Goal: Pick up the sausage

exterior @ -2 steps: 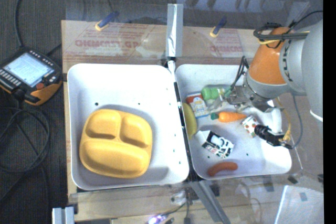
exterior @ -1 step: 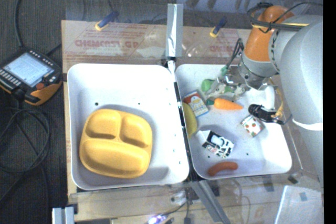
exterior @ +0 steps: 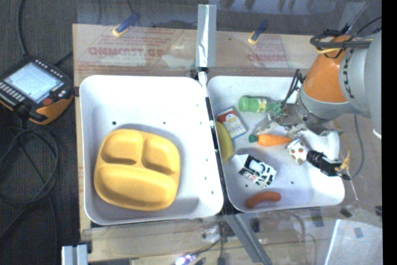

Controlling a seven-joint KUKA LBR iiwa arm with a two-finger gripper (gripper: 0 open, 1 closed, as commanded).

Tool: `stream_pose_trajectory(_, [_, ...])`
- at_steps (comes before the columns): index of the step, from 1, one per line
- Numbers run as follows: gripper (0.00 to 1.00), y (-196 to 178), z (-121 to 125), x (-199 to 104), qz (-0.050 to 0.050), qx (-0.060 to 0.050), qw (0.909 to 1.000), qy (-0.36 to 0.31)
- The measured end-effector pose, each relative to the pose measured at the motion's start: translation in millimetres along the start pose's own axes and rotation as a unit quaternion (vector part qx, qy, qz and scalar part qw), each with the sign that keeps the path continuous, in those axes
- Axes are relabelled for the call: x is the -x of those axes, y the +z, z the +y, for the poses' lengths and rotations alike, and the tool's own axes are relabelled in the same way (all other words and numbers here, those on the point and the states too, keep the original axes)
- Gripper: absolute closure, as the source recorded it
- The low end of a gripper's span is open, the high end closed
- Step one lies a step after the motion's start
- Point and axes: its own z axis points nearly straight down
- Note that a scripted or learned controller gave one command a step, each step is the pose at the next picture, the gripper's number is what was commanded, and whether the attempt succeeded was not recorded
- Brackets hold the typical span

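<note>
The sausage [exterior: 263,198], a short reddish-brown link, lies near the front edge of the right bin [exterior: 322,195]. My gripper [exterior: 276,121] hangs over the middle of that bin, well behind the sausage. It sits just above the orange carrot [exterior: 273,140] and beside the green bottle [exterior: 254,103]. Nothing shows in its grasp.
The right bin also holds a red packet [exterior: 231,123], a banana [exterior: 224,141] along its left wall, a black-and-white card [exterior: 257,170] and a white die [exterior: 296,151]. An upturned yellow tray [exterior: 138,169] lies in the left bin [exterior: 99,96]. A teach pendant [exterior: 34,89] rests on the floor at left.
</note>
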Motion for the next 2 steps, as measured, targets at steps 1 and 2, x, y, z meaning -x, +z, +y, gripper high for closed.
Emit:
stream_pose_trajectory(1, [0.00,4,81,3,0.003,-0.024,0.9987,-0.044])
stream_pose_trajectory(2, [0.00,-3,14,34,0.003,0.004,0.9995,0.032])
